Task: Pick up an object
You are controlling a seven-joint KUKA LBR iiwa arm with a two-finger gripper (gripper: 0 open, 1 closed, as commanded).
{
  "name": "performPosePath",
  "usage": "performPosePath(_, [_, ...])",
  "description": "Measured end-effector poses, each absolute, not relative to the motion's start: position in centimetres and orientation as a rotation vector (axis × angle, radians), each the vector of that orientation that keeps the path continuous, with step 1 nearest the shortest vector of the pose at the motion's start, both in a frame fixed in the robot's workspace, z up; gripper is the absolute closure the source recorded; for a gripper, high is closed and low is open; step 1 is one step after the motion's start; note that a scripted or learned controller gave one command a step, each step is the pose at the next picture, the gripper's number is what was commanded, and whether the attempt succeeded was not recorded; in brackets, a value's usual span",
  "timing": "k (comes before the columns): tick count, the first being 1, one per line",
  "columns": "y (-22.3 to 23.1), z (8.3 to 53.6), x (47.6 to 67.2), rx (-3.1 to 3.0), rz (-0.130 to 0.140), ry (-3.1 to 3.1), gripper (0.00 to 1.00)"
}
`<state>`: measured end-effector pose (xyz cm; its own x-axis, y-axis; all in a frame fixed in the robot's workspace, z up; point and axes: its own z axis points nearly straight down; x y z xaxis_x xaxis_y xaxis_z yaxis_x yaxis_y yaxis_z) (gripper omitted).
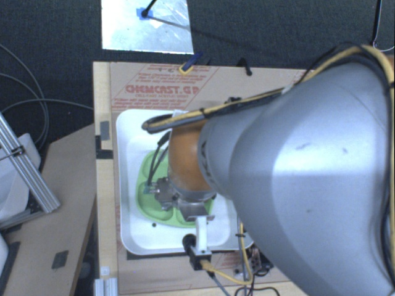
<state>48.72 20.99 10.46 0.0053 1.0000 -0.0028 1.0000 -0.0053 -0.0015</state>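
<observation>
**Inspector A:** The arm [296, 165] is noted first: it reaches in from the right and covers much of the bench, its orange band [185, 159] standing over the left bin [126, 165]. What is recorded in that bin?

**Inspector B:** A flat green object [145, 193] is seen on the bin floor, toward the near-left part. Its right portion is hidden under the wrist. Its exact form cannot be told.

**Inspector A:** Handling?

**Inspector B:** It is judged light and thin, perhaps a soft or flexible plastic piece, smooth and likely slippery. Lying flat, it offers little to pinch from above. An exposed edge at its left rim is judged the best hold.

**Inspector A:** And the gripper [170, 196]?

**Inspector B:** It is placed low over the green object, at or just above its right half, and appears to touch it, though contact is not confirmed. Whether it is apart or together cannot be told, since the wrist blocks it. No hold is recorded.
</observation>
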Motion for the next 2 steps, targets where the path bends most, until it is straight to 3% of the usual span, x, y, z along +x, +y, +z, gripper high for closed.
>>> performPosePath(1, [21.4, 23.1, 56.4, 2.211, 0.026, 2.218, 1.0])
performPosePath(2, [20.1, 34.6, 67.4, 2.209, 0.028, 2.215, 1.0])
